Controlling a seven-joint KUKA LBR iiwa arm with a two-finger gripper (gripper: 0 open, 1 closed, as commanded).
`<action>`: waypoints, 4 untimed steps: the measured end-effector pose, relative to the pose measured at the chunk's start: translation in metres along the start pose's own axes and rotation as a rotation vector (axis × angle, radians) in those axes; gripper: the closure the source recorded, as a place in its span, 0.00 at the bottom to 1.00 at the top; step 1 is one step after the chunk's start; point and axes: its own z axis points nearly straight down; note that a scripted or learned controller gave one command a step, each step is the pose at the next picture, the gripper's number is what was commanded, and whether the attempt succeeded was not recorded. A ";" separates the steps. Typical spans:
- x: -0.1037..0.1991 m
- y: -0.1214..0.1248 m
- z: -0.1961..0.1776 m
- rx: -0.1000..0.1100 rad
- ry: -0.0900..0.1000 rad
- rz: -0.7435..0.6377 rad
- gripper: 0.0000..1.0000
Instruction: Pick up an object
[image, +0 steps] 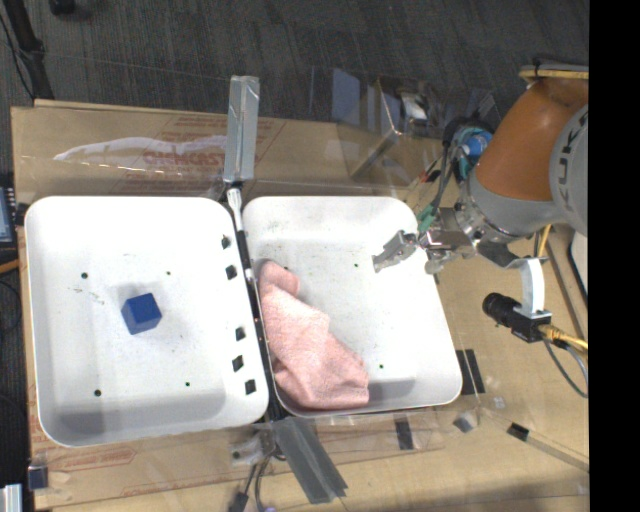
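The camera view looks down at a slant on a pale wooden surface (505, 380) lined with brown cardboard (120, 150) that bears faint red printed lettering too washed out to read; beyond it lies dark grey carpeted floor (150, 50). Two shallow white plastic bins sit side by side, clipped together along their shared edge, with strips of grey tape (240, 125) at the seam above and below. The left white bin (60, 300) holds a small blue cube (142, 312) left of its middle, resting flat with one corner turned toward the camera. The right white bin (400, 330) holds a crumpled pink cloth (308, 345) against its left wall; the cloth's long axis runs from the upper left, near the seam, down to the lower right near the bin's front rim. The grey arm with the orange band (530, 150) reaches in from the right, and its metal two-finger hand (390, 255) hangs above the upper right part of the right bin, pointing left, well apart from the cloth. Nothing sits between its fingers; whether they are spread or pressed together I cannot tell
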 end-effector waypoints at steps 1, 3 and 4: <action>0.086 0.003 0.103 0.001 0.000 0.021 0.00; 0.064 -0.033 0.166 -0.002 0.001 -0.153 0.00; 0.084 0.059 0.165 -0.003 0.000 -0.138 0.00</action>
